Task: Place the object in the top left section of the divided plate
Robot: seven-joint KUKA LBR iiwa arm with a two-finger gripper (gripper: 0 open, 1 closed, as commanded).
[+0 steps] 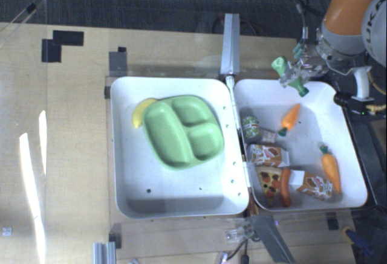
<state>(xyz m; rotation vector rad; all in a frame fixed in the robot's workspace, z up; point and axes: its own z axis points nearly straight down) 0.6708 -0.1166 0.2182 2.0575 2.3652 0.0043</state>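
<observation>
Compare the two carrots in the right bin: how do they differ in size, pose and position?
The upper carrot looks smaller and lies tilted, its dark green top pointing down-left, near the middle of the right bin. The lower carrot looks larger and lies nearly straight up the picture, green top uppermost, close to the bin's right wall beside a snack packet. Both are orange toy carrots, clear of the gripper.

**Surfaces on the bench**

The divided plate (183, 130) looks like smooth, matt green plastic. Both white bins (175, 196) have a slightly glossy plastic look. The bench top (60, 136) is pale wood grain with a soft sheen. Between the bins stands a dull grey metal bar (230, 45). The two carrots (330, 171) look like smooth orange plastic; the packets (266, 155) look like printed, glossy wrap.
</observation>
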